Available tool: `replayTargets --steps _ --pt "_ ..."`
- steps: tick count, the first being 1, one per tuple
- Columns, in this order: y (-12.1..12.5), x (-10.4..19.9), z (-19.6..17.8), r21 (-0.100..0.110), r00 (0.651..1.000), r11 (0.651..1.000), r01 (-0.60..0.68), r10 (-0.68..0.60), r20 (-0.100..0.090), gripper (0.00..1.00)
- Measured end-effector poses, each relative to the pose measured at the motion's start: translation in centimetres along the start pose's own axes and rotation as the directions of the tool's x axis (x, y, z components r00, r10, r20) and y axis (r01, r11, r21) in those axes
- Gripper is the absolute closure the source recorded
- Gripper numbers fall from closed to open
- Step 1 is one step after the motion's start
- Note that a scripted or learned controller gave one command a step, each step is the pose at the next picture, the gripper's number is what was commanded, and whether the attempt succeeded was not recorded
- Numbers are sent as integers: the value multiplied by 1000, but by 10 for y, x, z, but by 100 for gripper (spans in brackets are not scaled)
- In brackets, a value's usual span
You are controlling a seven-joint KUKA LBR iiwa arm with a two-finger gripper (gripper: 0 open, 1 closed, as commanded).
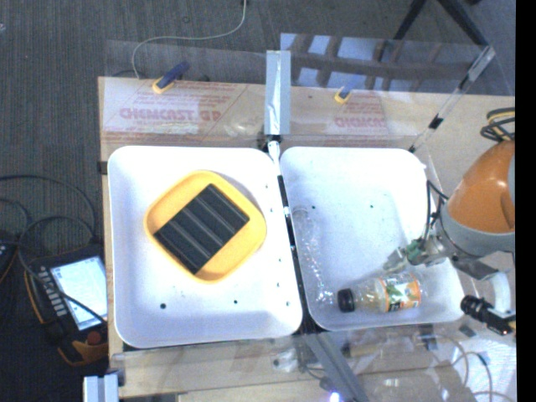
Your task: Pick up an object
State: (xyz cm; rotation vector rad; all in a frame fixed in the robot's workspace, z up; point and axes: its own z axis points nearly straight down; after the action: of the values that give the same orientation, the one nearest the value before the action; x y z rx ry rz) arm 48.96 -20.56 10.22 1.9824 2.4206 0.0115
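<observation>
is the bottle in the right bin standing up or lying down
Lying down: the bottle rests on its side in the right bin, black cap pointing toward the left bin.

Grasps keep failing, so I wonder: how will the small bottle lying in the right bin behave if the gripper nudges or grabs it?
The bottle lies on its side on the right bin floor, so a nudge would probably roll it. Its clear, rounded body looks smooth, likely slippery between fingers. It seems small and probably light.

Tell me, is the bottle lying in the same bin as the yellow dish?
No, the bottle lies on its side in the right bin, while the yellow dish sits in the left bin.
</observation>
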Motion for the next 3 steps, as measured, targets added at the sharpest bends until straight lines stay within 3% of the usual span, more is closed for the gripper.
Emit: replayTargets --steps 1,2,3 --pt "5 48 -64 16 997 997 -76 76 -4 100" --pt "4 26 -144 15 1000 999 -30 30 -2 100" --pt "7 48 -136 15 997 997 -79 79 -3 100"
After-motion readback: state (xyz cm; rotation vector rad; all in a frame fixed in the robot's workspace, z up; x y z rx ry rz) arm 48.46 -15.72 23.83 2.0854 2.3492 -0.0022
